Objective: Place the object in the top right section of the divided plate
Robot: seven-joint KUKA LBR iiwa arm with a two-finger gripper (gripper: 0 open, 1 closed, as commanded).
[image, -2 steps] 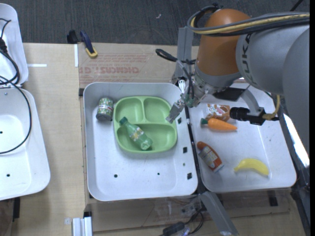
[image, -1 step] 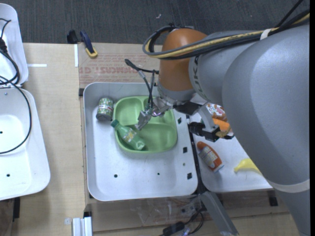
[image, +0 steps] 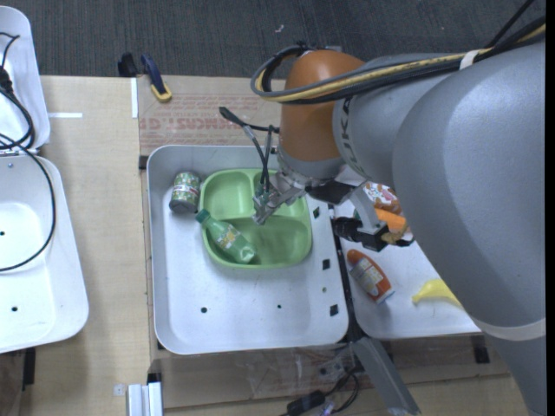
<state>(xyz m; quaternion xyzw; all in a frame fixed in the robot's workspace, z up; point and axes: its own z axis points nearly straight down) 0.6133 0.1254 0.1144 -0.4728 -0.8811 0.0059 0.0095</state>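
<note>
A light green divided plate (image: 290, 243) lies in the upper middle of the central white bin (image: 234, 319). My gripper (image: 259, 215) hangs over the plate's middle, near its dividing ridges. Its fingers point down and to the left, drawn together into a narrow tip, and nothing shows between them. A green plastic bottle (image: 227, 237) lies across the plate's left rim, with its cap pointing up-left. A small green-labelled can (image: 184, 191) rests on its side in the bin, just left of the plate. The arm's orange band (image: 312, 111) and grey body cover the plate's upper right corner.
The right bin (image: 408, 315) holds an orange and white item (image: 386, 211), a small bottle with an orange label (image: 371, 276) and a yellow piece (image: 435, 293). Another white tray (image: 35, 258) with black cables sits at far left. A blue-and-yellow clamp (image: 154, 78) lies on the bench behind the bins.
</note>
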